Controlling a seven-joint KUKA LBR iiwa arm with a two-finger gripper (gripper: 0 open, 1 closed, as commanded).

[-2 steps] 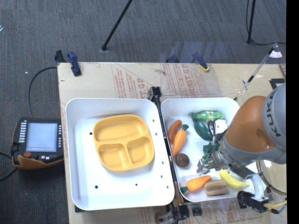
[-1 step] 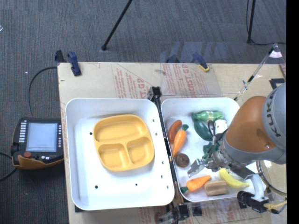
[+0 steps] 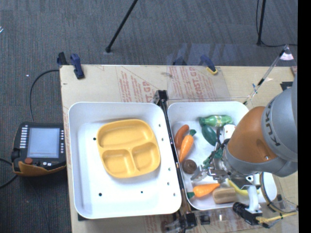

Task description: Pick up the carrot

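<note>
The gripper (image 3: 210, 171), its opening impossible to tell, hangs just above a carrot (image 3: 206, 190).

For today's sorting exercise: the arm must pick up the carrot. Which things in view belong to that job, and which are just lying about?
Belongs to the job:
carrot near the bin's front
carrot by the divider
hand
right bin

Just lying about:
yellow divided tray
left bin
green vegetable
brown round piece
handheld controller
</note>
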